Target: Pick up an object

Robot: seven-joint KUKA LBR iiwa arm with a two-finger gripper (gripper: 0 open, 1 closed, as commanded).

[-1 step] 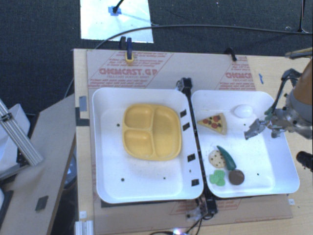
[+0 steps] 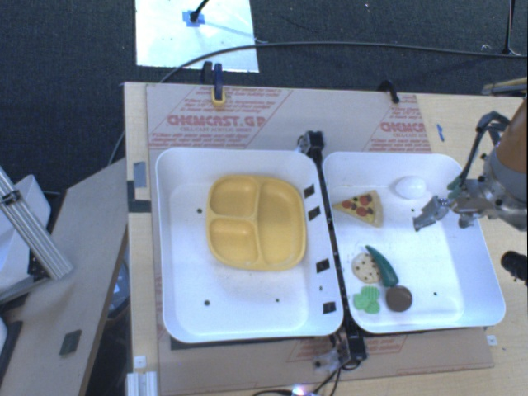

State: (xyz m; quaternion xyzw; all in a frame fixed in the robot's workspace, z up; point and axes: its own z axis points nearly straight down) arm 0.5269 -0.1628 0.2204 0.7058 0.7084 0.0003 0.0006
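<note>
Your two-finger gripper [image 2: 431, 214] hangs over the right white bin [image 2: 474, 291], holding nothing; I cannot tell whether its fingers are parted. The pale, rounded egg-like object [image 2: 409, 187] lies just beside it toward the far-left. Centre above the egg and descend straight, since it looks likely to roll.

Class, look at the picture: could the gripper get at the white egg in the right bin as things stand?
Probably yes. The gripper hangs over the right bin just beside the egg, with bare floor between them; the pizza slice lies off to the side.
</note>
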